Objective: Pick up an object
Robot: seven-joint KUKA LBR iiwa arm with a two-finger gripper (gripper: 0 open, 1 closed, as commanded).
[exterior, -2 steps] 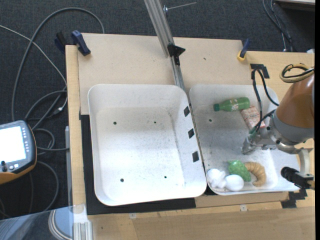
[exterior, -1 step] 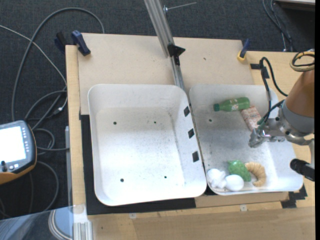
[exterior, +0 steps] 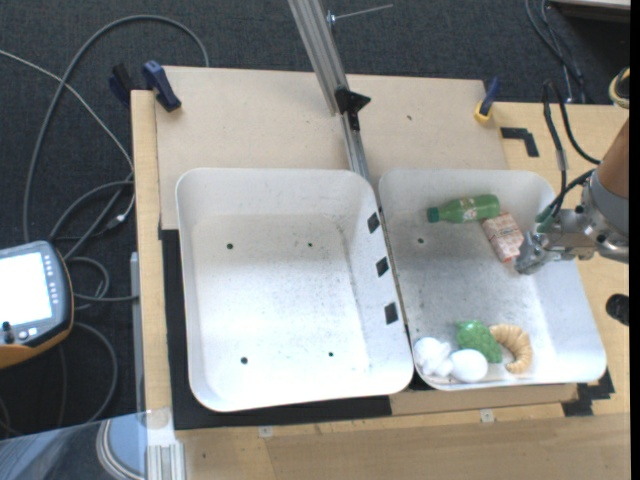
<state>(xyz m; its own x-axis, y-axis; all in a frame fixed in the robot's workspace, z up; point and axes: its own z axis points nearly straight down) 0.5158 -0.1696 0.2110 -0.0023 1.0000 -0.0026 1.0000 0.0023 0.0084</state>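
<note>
My gripper (exterior: 527, 258) hangs over the right side of the right bin (exterior: 440, 288), coming in from the right edge of the view. Its tip is right beside the lower end of a small pinkish-brown packet (exterior: 502, 235); I cannot tell whether they touch. A green bottle (exterior: 465, 209) lies on its side just beyond the packet, near the bin's far wall. In the bin's near corner sit a green leafy toy (exterior: 480, 338), a tan croissant-shaped piece (exterior: 513, 347) and two white rounded objects (exterior: 468, 366) (exterior: 431, 352).
The left bin (exterior: 270, 288) lies alongside, across a dividing ridge with black clips (exterior: 381, 266). A slanted metal pole (exterior: 325, 53) rises behind the bins. Cables and a handheld pendant (exterior: 30, 298) lie on the floor at left.
</note>
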